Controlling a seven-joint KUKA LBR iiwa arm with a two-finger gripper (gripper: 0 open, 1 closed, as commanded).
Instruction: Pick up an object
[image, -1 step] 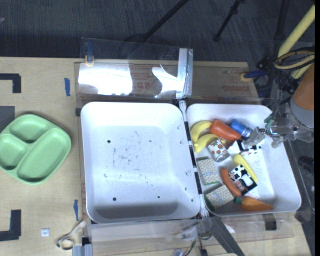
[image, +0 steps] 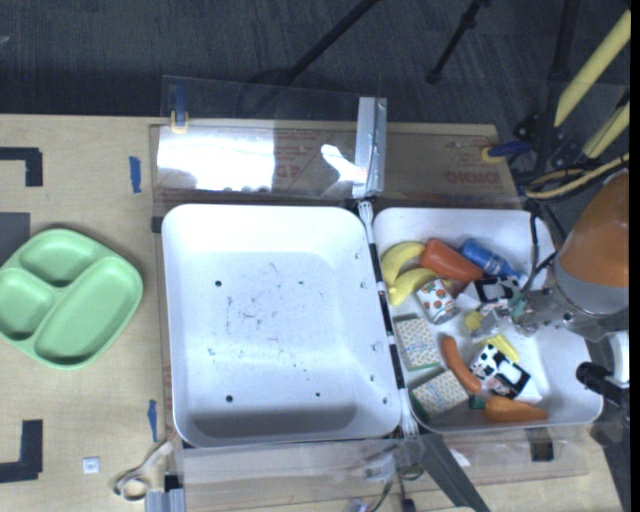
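Note:
The right bin (image: 560, 345) holds a heap of small objects. A yellow banana (image: 400, 266) lies at its back left, with an orange piece (image: 450, 260) and a blue object (image: 488, 257) beside it. A white spotted cup (image: 435, 297) sits below them. An orange sausage shape (image: 458, 364), a black-and-white block (image: 500, 370) and a carrot (image: 515, 408) lie toward the front. My gripper (image: 505, 303) hangs low over the middle of this bin, between the blue object and the black-and-white block. I see nothing clearly between its tips.
The left bin (image: 270, 320) stands beside the right one. A green divided plate (image: 65, 295) rests on the bench at far left. A clear plastic panel (image: 270, 150) stands behind the bins. Two checkered pads (image: 418, 342) lie by the right bin's left wall.

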